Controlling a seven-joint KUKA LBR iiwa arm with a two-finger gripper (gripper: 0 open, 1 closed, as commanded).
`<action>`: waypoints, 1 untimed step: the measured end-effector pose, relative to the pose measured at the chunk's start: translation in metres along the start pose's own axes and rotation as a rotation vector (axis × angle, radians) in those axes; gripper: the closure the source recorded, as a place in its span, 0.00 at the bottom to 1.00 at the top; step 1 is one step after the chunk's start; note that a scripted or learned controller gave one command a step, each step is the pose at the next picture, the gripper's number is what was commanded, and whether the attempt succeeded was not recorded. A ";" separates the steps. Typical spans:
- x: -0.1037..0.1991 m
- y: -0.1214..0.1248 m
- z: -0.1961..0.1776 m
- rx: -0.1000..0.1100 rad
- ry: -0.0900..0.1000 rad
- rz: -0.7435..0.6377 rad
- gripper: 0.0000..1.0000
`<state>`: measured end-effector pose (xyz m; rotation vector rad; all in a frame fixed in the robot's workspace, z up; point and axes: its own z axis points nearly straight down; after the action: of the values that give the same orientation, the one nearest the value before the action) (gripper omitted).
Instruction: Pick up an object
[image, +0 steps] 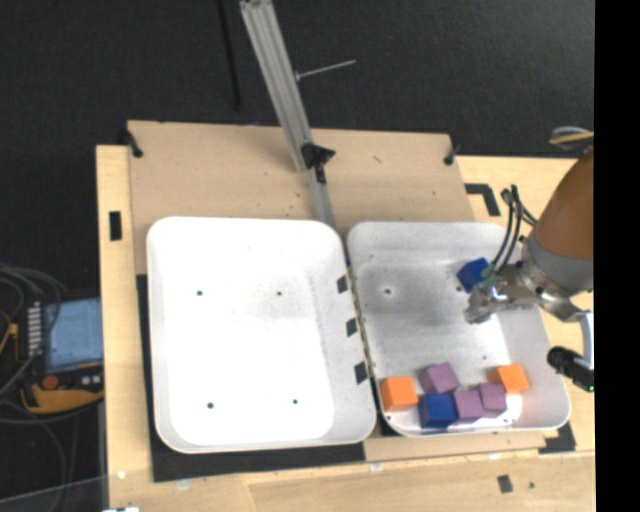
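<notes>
Blue block (472, 273) just beside gripper (484, 300), upper-left of it, right bin (420, 250); grip state unclear

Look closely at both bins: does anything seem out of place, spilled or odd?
Nothing stands out. The blocks sit inside the right bin, most clustered along its near edge, one blue block apart beside the end effector.

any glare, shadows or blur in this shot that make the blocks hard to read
Camera view: even, soft lighting, no harsh glare on the left bin; a grey smudgy patch darkens the right bin floor; the gripper is slightly blurred beside a blue block; the block cluster at the near edge is soft but colours read clearly.
</notes>
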<state>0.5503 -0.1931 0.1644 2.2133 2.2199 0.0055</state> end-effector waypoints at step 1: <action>0.001 -0.004 -0.046 0.000 0.000 -0.001 1.00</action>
<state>0.5465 -0.1921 0.2104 2.2124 2.2208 0.0053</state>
